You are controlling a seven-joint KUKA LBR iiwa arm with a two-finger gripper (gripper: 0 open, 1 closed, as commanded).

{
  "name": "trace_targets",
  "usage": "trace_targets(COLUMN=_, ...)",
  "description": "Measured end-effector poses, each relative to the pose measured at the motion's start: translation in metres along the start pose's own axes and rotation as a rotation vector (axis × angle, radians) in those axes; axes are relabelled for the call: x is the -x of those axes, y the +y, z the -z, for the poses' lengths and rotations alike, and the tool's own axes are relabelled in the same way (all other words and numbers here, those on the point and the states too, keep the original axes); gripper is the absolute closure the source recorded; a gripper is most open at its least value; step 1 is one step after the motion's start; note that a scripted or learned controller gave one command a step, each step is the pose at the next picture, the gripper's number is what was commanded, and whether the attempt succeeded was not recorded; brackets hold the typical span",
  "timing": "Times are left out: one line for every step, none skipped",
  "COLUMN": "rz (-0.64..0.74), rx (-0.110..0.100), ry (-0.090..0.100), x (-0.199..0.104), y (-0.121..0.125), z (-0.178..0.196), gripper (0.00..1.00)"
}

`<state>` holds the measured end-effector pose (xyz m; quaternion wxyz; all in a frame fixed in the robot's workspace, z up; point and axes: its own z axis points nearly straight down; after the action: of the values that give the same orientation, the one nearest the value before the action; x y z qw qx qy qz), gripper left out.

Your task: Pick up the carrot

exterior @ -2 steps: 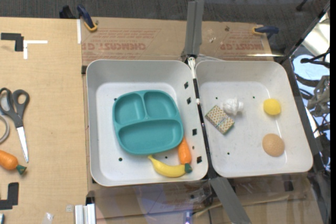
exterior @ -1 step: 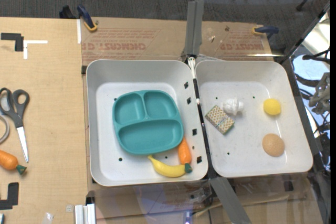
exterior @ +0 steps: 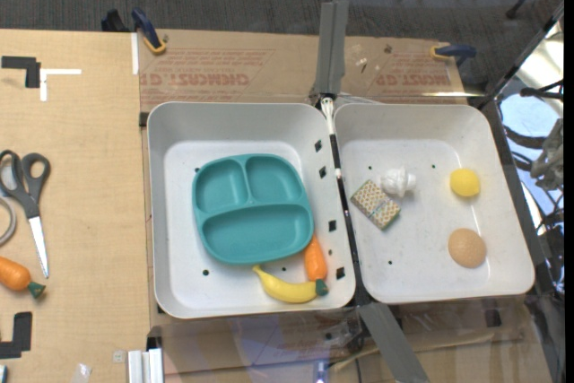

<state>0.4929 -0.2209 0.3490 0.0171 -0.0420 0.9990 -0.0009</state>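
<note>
A small orange carrot (exterior: 315, 261) with a green stub at its near end lies in the left bin (exterior: 166, 220), in the front right corner. It rests beside the lower right edge of a teal divided plate (exterior: 253, 209). Its green end touches the tip of a yellow banana (exterior: 285, 285) that lies along the bin's front wall.
The right bin (exterior: 502, 193) holds a patterned block (exterior: 377, 204), a white crumpled lump (exterior: 398, 182), a yellow ball (exterior: 465, 183) and a tan egg-shaped thing (exterior: 466, 248). On the bench at far left lie scissors (exterior: 30, 202) and a second orange carrot (exterior: 13, 274).
</note>
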Motion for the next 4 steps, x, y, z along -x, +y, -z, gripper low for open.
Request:
trace_targets(rz=-0.002, rx=-0.001, ry=-0.005, x=0.002, y=0.000, z=0.009, gripper=1.00)
trace_targets(rz=-0.004, rx=-0.001, ry=-0.009, x=0.004, y=0.000, z=0.018, gripper=1.00)
trace_targets(rz=-0.006, rx=-0.003, ry=-0.014, x=0.007, y=0.000, z=0.028, gripper=1.00)
trace_targets(rz=-0.007, rx=-0.003, ry=-0.018, x=0.009, y=-0.001, z=0.037, gripper=1.00)
